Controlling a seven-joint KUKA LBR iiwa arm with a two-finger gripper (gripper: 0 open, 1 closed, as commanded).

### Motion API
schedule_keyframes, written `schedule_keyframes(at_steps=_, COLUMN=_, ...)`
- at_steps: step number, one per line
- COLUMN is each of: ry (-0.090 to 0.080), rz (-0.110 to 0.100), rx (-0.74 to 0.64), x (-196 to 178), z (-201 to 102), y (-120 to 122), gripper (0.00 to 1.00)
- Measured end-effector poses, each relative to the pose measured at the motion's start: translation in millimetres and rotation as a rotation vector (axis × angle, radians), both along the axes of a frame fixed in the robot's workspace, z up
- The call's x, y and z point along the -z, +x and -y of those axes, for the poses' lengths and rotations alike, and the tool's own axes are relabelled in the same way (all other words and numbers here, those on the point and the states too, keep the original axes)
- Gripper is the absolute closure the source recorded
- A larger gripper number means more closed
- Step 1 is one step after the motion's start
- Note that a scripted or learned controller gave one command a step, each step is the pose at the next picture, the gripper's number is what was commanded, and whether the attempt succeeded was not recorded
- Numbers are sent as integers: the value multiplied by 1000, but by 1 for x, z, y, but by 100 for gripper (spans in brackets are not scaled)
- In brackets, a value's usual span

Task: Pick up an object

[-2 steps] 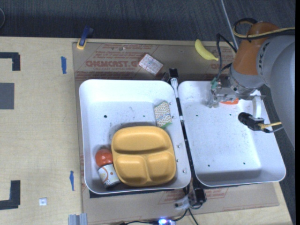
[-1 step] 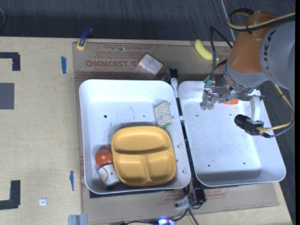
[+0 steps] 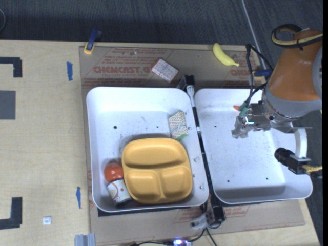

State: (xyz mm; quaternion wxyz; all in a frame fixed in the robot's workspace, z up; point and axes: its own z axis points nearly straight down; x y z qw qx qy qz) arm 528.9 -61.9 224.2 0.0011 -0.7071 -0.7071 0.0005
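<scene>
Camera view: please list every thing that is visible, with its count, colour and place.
White bins: two, side by side on the bench.
Sectioned tray: one, yellow, left bin, front.
Small bottle: one, orange cap, white body, left bin, beside the tray's left edge.
Patterned packet: one, pale, left bin, near its right wall.
Small box: one, whitish, on the cardboard behind the left bin.
Banana: one, yellow, behind the right bin.
Clamp: one, blue and yellow, cardboard's back left corner.
Arm: one, grey and orange, over the right bin.
Gripper: one, above the right bin's floor.
</scene>
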Motion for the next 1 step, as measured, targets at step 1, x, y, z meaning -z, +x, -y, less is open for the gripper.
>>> schedule_keyframes(at_steps=1, ry=0, rz=1, rx=-1, x=-3, z=-38, y=-49, gripper=100)
